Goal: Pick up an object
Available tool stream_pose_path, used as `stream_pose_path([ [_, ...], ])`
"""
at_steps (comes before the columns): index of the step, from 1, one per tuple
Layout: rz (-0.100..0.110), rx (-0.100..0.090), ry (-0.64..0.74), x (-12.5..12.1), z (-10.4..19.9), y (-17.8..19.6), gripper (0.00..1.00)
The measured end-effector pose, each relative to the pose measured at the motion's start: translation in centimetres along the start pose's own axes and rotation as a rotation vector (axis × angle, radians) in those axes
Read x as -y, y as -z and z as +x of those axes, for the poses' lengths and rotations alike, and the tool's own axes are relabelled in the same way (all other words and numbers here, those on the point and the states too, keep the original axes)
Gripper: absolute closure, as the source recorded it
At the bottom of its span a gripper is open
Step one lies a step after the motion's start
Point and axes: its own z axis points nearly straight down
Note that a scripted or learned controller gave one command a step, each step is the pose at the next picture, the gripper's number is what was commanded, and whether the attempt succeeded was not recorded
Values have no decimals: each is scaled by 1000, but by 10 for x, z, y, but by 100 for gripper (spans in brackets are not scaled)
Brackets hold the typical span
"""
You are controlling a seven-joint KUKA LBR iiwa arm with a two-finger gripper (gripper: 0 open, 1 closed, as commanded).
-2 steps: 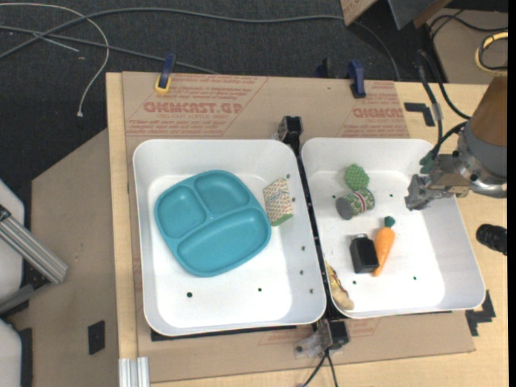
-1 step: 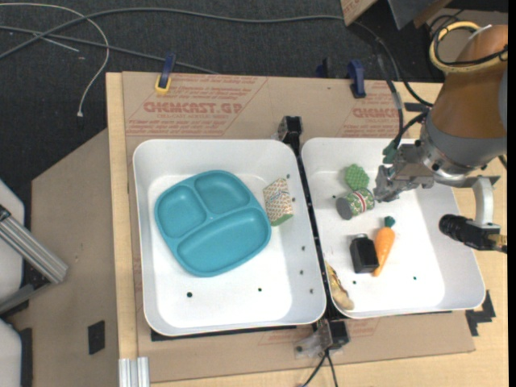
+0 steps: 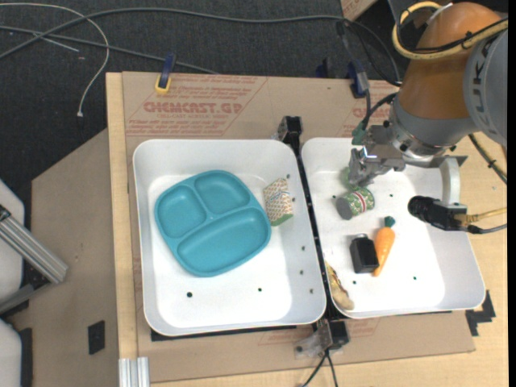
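Observation:
My gripper [image 3: 360,170] hangs over the back left part of the right bin [image 3: 451,285], below the arm's orange band. Just in front of it and slightly lower in the view lies a small grey and green can-like object [image 3: 355,202] on its side; whether the gripper touches it cannot be told. An orange toy carrot [image 3: 384,246] with a green top lies nearer the front. A small black block [image 3: 364,254] rests against the carrot's left side.
The left bin [image 3: 234,305] holds a blue divided plate [image 3: 213,221] and a patterned cup-like object [image 3: 278,200] at the plate's right rim. A brownish scrap [image 3: 339,290] lies at the right bin's front left corner. A black fitting [image 3: 431,210] sticks out from the arm.

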Motion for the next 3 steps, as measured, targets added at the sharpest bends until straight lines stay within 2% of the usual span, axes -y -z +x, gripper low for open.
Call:
stream_pose_path([
  [2,0,0,0,-41,102,7,100],
  [3,2,1,-4,-40,98,7,0],
])
